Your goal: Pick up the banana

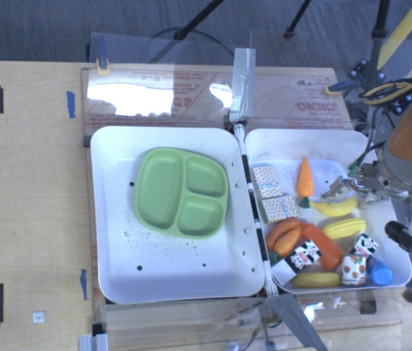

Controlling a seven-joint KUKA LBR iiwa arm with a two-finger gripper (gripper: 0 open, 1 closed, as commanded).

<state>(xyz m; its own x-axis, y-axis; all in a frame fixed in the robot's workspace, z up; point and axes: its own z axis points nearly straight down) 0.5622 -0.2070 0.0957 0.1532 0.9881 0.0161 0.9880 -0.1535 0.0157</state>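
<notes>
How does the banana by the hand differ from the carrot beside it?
The banana is yellow; the carrot is orange. The banana lies crosswise in the right bin; the carrot points toward the bin's far wall. The hand hovers nearer the banana than the carrot. Both lie in the right bin.

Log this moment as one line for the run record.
gripper: over right bin, beside banana | grasp: unclear | carrot: left of gripper | green plate: left bin

A green tray (180, 193) lies in a white bin (111, 269), while the other bin (279, 139) holds a yellow banana (335, 208), orange carrot (305, 178) and black-and-white cow-patterned block (306, 254).
</notes>
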